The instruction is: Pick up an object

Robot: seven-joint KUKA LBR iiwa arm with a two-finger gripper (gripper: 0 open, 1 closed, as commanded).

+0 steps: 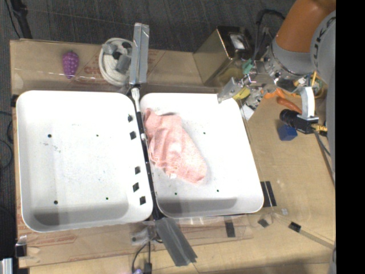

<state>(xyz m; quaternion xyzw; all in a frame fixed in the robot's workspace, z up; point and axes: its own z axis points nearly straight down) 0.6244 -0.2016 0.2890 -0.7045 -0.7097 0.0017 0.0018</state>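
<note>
Gripper (pixel 236 90) sits above the far right corner of the right bin (pixel 242 153), over the rim; whether it is apart or together cannot be told, nothing seen in its grasp. Pink cloth (pixel 174 147) lies crumpled in the right bin, against the divider side, well apart from and below-left of the gripper. Left bin (pixel 34 153) sits alongside. Purple toy (pixel 70 63) on the counter (pixel 291 176), far left.

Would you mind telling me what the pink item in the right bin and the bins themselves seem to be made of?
The pink cloth looks like soft, matte woven fabric: it lies crumpled in folds. The right bin and left bin look like smooth, white moulded plastic with rounded corners, though that is uncertain.
</note>
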